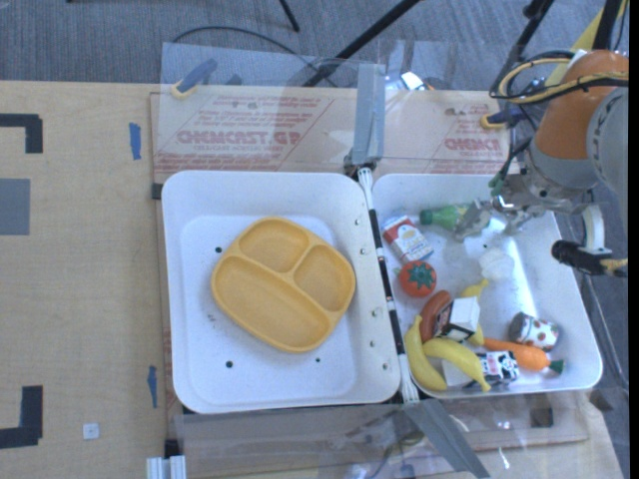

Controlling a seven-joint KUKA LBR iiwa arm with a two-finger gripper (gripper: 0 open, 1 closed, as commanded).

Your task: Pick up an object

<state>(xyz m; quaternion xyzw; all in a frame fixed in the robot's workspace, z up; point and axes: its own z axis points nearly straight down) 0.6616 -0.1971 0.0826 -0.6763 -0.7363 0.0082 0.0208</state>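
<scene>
Status: pick not done yet, as far as this frame shows.

Nearest the camera, front of the right bin [584,312]: banana [427,357], carrot [521,355], a small black-and-white carton [496,367] lying between them, and a brown-and-white round toy [531,330] just behind the carrot. All resting on the bin floor, none lifted.

Mid bin: a white block [462,316] touching what looks like a sausage [435,312], then a tomato [418,278] and a red-and-white packet [405,239] close to the divider. A pale white lump [496,263] sits mid bin, hard to identify.

Left bin [185,297]: only the yellow divided plate [284,282], flat, roughly centred. Well apart from the arm (not a likely target right now).

Far end of the right bin: green bottle [444,215] lying on its side near the back wall. The gripper [496,216] is low over that back area, just beside the bottle's right end. The metal parts blur into the white bin there, so I cannot tell how wide the gripper is set, nor whether it touches anything. Nothing is visibly held by it.

Judgement: arm is at the approach/descend stage, the bottle or the white lump being the nearest candidates. Left to do: close on one object, lift it clear of the bin. Clutter is tight near the front; the back corner is sparser, so a grasp there looks easier.

Tabletop [70,267] around the bins carries nothing relevant.
</scene>
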